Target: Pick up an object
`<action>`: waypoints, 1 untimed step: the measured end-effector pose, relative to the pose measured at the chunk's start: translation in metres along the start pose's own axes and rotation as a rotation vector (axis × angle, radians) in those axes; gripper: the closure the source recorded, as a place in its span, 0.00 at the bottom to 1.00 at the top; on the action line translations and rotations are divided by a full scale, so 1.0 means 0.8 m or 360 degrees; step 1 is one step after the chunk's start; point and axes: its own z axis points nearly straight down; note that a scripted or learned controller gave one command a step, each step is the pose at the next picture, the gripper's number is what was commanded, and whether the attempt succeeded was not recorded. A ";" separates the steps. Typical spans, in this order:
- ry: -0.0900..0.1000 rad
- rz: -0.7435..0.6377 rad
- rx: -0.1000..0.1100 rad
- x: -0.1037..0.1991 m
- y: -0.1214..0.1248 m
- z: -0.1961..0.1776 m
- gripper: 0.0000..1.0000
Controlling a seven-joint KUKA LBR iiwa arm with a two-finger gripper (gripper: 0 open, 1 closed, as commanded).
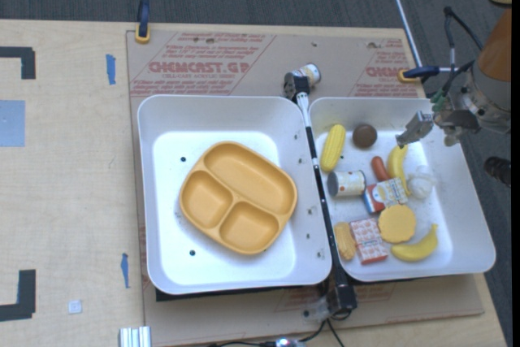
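Over the right bin's (467, 199) far right corner, you had the gripper (417, 130) hanging above the toys, the arm reaching in from the right with its orange band (497, 53) at the edge of view. You could not tell from this slanted view whether the pincer was apart or together, and nothing showed between it. Just below and left of it in the bin lay a small upright banana (396, 161), with a red sausage-like piece (379, 167) touching its left side and a brown round object (364, 136) further toward the back. You also had a corn cob (332, 146) lying along the bin's left wall, a small white can (350, 183) on its side beneath it, and a red and white carton (388, 193) beside a white lump (420, 184). Nearer the front sat a round orange disc (398, 223), a second banana (417, 245) curving under it, a red and white packet (368, 240), and a yellow ridged piece (345, 240) against the left wall. Your left bin (162, 134) held a yellow divided plate (237, 197), lying flat in the middle, well apart from the gripper. Both bins rested on a brown board (244, 65) clamped to the bench (61, 175).
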 end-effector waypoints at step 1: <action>-0.0001 -0.0002 -0.0003 0.046 -0.002 0.152 0.00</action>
